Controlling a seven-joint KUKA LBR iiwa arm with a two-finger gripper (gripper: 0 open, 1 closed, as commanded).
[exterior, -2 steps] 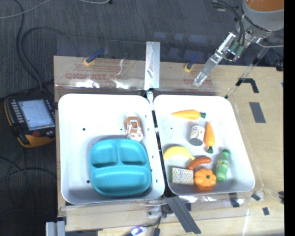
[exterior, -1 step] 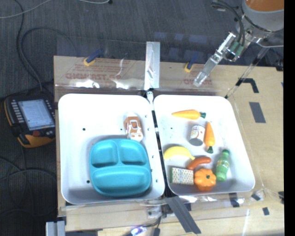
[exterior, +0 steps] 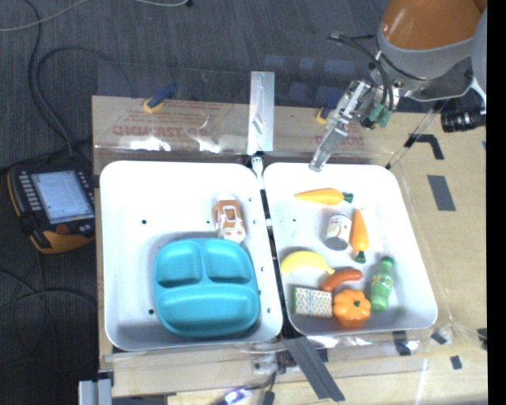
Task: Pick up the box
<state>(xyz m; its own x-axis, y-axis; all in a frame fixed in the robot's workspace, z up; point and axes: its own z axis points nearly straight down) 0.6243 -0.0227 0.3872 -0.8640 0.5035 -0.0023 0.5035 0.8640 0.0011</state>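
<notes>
The box (exterior: pixel 311 301) is small and flat with a green and white pattern. It lies near the front left corner of the right bin (exterior: pixel 411 237), touching an orange pumpkin (exterior: pixel 352 308) on its right. My gripper (exterior: pixel 317 164) hangs over the back rim of the right bin, slanting down and left from the orange-banded wrist (exterior: pixel 423 24). It is well behind the box and nothing hangs from it.
The right bin also holds two carrots (exterior: pixel 322 195) (exterior: pixel 359 232), a small can (exterior: pixel 337 229), a banana (exterior: pixel 304 262), a sausage (exterior: pixel 341 278) and a green bottle (exterior: pixel 382 285). In the left bin (exterior: pixel 126 237) lie a teal divided tray (exterior: pixel 206 286) and a small orange-white item (exterior: pixel 229 219).
</notes>
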